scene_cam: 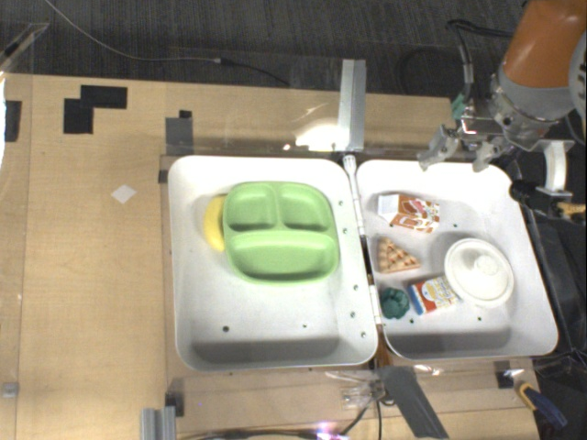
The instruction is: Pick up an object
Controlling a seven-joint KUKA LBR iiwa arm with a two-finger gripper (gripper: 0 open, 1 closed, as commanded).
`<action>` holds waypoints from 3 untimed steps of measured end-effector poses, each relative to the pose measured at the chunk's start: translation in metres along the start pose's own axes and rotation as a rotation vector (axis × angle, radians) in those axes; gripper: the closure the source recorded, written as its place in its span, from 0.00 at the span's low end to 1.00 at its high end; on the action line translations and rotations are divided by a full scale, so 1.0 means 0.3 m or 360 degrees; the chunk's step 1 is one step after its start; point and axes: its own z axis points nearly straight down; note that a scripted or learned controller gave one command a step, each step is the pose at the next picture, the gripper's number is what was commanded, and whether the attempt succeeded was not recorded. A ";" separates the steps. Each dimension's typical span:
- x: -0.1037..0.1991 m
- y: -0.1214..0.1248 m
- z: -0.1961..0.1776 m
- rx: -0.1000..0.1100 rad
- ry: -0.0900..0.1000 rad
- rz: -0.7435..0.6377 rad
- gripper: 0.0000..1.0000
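Orange-banded arm reaching in from the right, pincer [461, 147] hovering over the far rim of the right bin [527, 246], fingers spread with nothing between them. Below in that bin: white bowl [478, 269], two snack packets [414, 213], waffle [397, 257], small teal object [395, 302]. Green divided tray [279, 230] over a yellow banana [213, 225] in the left bin [197, 291].

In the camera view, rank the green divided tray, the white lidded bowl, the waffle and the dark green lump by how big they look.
1. green divided tray, clearly largest.
2. white lidded bowl.
3. waffle.
4. dark green lump, close to the waffle in size, so that last pair is unsure.
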 end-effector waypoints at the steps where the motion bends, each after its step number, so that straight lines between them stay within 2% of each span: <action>1: 0.020 -0.190 0.383 0.0004 0.0000 0.0034 0.00; 2: -0.022 -0.453 0.566 -0.0036 -0.0010 -0.0118 0.00; 3: -0.010 -0.240 0.609 -0.0012 -0.0002 -0.0163 0.00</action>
